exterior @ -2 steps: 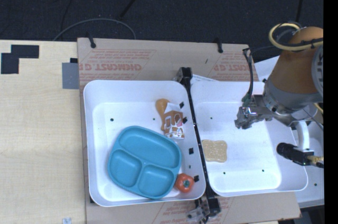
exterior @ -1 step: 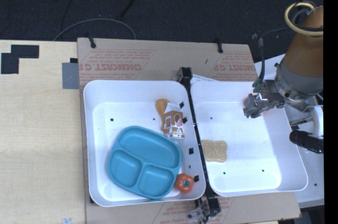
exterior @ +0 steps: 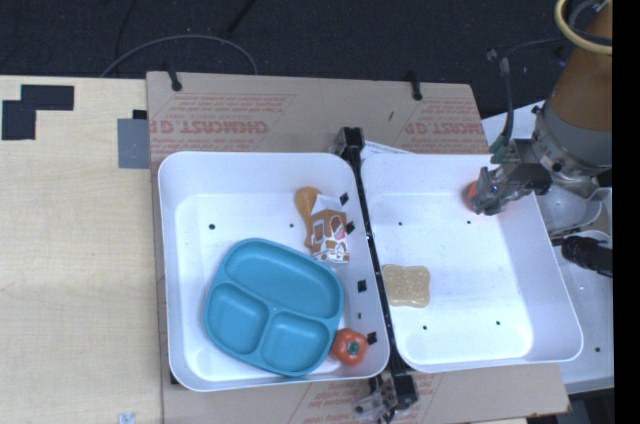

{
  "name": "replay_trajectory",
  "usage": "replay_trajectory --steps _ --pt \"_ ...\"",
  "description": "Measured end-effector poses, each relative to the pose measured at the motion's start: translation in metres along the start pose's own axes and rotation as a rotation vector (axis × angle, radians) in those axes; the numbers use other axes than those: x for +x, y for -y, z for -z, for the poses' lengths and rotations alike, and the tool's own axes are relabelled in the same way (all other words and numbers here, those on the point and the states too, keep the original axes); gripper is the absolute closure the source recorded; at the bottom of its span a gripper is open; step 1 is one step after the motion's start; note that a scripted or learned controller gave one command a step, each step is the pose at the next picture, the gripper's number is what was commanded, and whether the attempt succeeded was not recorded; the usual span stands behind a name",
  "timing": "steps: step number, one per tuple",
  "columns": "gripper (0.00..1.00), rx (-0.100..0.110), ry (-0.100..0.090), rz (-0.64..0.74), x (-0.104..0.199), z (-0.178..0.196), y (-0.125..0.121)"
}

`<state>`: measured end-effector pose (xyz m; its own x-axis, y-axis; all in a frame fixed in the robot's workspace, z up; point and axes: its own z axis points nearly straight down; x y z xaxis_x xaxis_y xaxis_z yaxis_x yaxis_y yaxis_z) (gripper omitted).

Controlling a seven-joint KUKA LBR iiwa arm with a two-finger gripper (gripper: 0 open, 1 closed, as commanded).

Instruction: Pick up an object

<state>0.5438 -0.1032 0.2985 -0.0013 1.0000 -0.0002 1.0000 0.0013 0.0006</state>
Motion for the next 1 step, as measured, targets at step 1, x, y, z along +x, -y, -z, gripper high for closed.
replay_trajectory --steps 1 --pt "1.00 0.005 -0.002 0.004 0.0597 -0.0121 -0.0080"
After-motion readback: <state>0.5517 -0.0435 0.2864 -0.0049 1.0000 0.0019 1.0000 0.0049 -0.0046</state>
